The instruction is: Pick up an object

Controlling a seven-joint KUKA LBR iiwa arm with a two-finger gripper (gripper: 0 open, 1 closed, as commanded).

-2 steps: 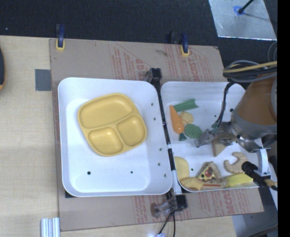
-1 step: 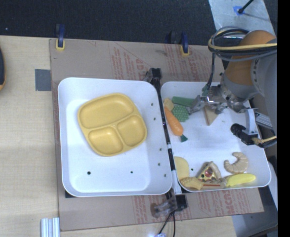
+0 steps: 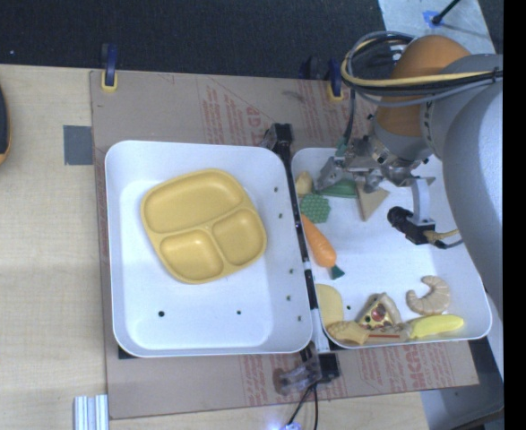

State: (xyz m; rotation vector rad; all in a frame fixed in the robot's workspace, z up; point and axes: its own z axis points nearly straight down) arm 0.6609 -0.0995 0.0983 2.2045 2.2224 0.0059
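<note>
Gripper (image 3: 359, 168) is low over the far left corner of the right shallow white bin (image 3: 383, 262). Its opening is masked by the wrist hardware, so I cannot tell whether it is wide, narrow or holding anything; nothing is visibly in its grasp.

Nearest candidates for the pick:
- dark green flat piece (image 3: 339, 187), partly under the gripper
- tan wedge-shaped toy (image 3: 371, 202), just beside it
- green knobbly toy (image 3: 315, 208) and small pale piece (image 3: 304, 184), against the bin's left wall

Risks, as judged:
- The corner is crowded. A closing grasp could catch two pieces at once, or pinch an edge of the flat green piece and let it slip out.
- The flat piece lies low on the bin floor, so little of it is likely available to grip.
- The left wall and far rim are close. A small sideways error would probably strike the wall or push toys against it.
- The orange plastic carrot (image 3: 318, 242) lies along that wall, near enough to be knocked.

Open room: the middle of the right bin is bare, the best way out. The near edge holds a pale yellow rounded piece (image 3: 331, 301), pizza slice toy (image 3: 381, 313), croissant toy (image 3: 430, 295) and long yellow toy (image 3: 437, 327). The left white bin (image 3: 137, 312) holds a yellow three-compartment plate (image 3: 204, 225), well apart. The tabletop (image 3: 38, 240) beyond it is open.
</note>
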